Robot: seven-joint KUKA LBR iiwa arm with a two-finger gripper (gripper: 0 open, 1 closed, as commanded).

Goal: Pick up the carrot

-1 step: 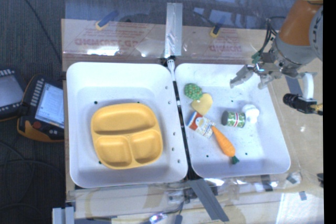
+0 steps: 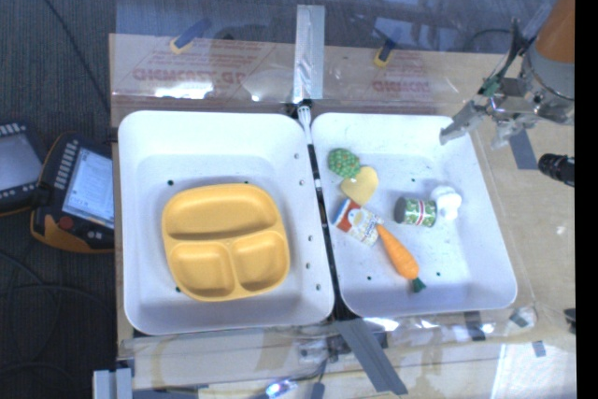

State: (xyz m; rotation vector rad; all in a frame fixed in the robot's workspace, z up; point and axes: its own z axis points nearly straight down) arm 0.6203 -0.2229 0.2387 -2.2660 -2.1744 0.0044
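With the hand (image 2: 474,119) open above the right bin's (image 2: 486,192) far corner, a grab at the carrot (image 2: 398,256) may snag the packet (image 2: 356,220) touching it.

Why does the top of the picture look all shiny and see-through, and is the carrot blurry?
In the camera view, a clear plastic sheet behind the bins catches the light, so it shows pale glare and mirrored lettering. The white right bin looks very bright, with soft shadows. The carrot is a little soft but easy to make out; the tool at the right looks blurrier.
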